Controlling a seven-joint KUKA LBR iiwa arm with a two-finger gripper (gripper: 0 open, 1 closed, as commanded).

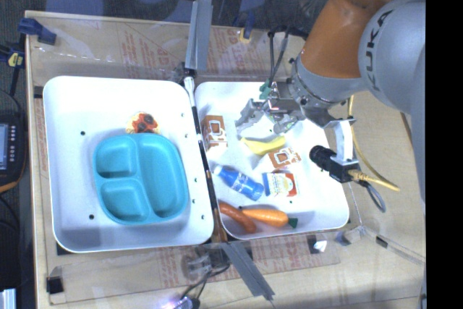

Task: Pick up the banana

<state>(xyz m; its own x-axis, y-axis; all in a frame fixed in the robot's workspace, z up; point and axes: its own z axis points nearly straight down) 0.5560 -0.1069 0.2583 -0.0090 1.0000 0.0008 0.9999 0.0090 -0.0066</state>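
Spread apart and gripping nothing, my jaws [269, 118] hang in the upper part of the right bin [329, 217], just above the banana [264, 145], which lies on the bin floor near the frame's centre. Below it in the same bin sit a blue bottle [241, 183], small packets [281, 183] and a carrot [266, 216] at the lower edge. At frame left, the left bin [65, 101] carries a blue divided tray [139, 178].
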